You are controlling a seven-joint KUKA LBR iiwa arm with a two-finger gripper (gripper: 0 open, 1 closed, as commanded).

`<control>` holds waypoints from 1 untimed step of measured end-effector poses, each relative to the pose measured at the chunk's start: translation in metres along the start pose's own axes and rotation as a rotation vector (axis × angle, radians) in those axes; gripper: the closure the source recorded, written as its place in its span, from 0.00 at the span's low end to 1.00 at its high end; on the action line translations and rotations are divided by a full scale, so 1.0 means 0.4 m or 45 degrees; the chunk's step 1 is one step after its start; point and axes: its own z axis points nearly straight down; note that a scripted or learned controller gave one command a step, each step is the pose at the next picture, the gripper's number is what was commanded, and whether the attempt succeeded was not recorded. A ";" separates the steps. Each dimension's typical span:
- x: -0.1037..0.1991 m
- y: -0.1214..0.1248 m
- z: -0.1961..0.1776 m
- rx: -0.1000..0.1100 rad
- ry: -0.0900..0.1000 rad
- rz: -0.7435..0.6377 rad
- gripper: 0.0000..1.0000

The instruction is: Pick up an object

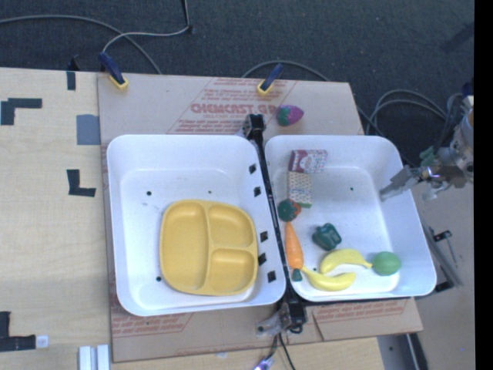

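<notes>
The right bin (362, 149) holds several toys. A red-and-white packet (303, 174) lies near its back left. An orange carrot (293, 244) lies along the left wall, with a small dark green piece (287, 210) just above it. A green pepper (326, 236) sits mid-bin. Two yellow bananas (337, 270) lie at the front, with a green lime (386, 264) at their right end. My gripper (420, 177) hangs over the bin's right rim, apart from all the toys and small at the edge of the view.
The left bin (127, 168) holds a yellow divided plate (208, 247). A pink-and-green berry toy (290, 115) lies outside the bins on the cardboard behind them. Black clips run along the wall between the bins. Cables trail across the floor at the back and right.
</notes>
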 end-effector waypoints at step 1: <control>0.201 0.024 0.308 0.005 0.003 -0.002 0.00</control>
